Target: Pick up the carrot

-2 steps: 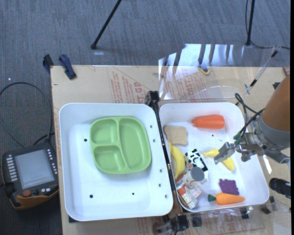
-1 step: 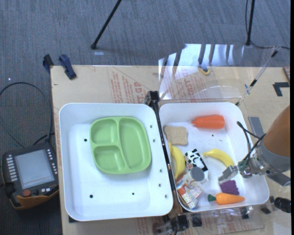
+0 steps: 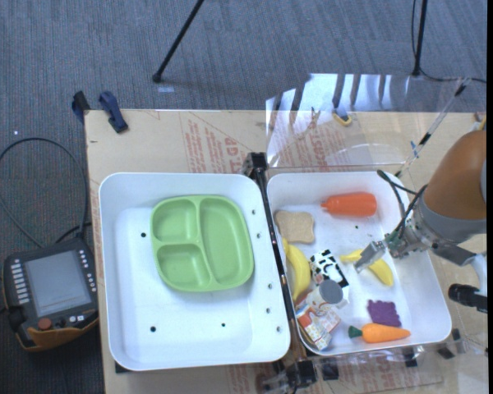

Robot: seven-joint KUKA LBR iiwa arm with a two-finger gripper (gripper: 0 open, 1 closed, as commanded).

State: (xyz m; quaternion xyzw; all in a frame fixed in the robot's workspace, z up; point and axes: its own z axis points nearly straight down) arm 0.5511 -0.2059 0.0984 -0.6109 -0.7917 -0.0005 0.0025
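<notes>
The carrot (image 3: 380,332) is small and orange with a green stub at its left end. It lies flat near the front edge of the right bin (image 3: 434,298). A larger orange, carrot-shaped toy (image 3: 351,204) lies at the back of the same bin. My gripper (image 3: 370,259) reaches in from the right and hangs over the middle of the right bin, right at a small yellow piece (image 3: 380,271). It is well behind the small carrot and in front of the large orange toy, touching neither.
The right bin also holds a bread slice (image 3: 296,226), a banana (image 3: 298,272), a black-and-white toy (image 3: 327,264), a purple item (image 3: 384,311) just behind the carrot, and a red-and-white packet (image 3: 316,323). A green divided plate (image 3: 203,242) sits in the left bin (image 3: 127,302).
</notes>
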